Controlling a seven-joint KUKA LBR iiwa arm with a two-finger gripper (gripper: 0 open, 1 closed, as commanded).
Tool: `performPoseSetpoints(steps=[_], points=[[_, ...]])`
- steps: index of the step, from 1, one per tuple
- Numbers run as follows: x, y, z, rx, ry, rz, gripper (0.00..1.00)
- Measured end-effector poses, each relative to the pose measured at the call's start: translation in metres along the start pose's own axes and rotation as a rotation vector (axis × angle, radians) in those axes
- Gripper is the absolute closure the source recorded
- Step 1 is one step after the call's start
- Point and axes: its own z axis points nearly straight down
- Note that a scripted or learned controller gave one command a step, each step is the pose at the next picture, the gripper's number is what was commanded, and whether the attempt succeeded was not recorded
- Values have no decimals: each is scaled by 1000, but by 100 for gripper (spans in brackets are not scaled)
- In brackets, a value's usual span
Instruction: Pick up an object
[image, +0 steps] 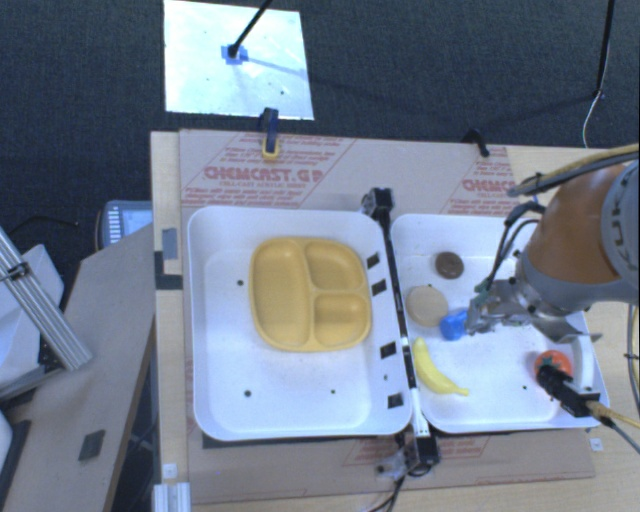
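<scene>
My gripper (478, 318) is low in the right bin (500, 400), right beside a small blue object (453, 325) that lies just to its left. A tan round disc (427, 305) sits next to the blue object. A brown round piece (449, 265) lies farther back. A yellow banana (435, 368) lies near the bin's front left. An orange-red object (552, 362) rests at the right, partly hidden by the wrist hardware.
The left bin (220, 400) holds a yellow divided tray (308, 293). A black divider (392, 300) runs between the two bins. The arm (580, 240) covers the right bin's back right corner.
</scene>
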Motion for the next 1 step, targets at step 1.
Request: performPoseSetpoints(steps=[1], points=[[-1,-8,-50,2,0,0,100]])
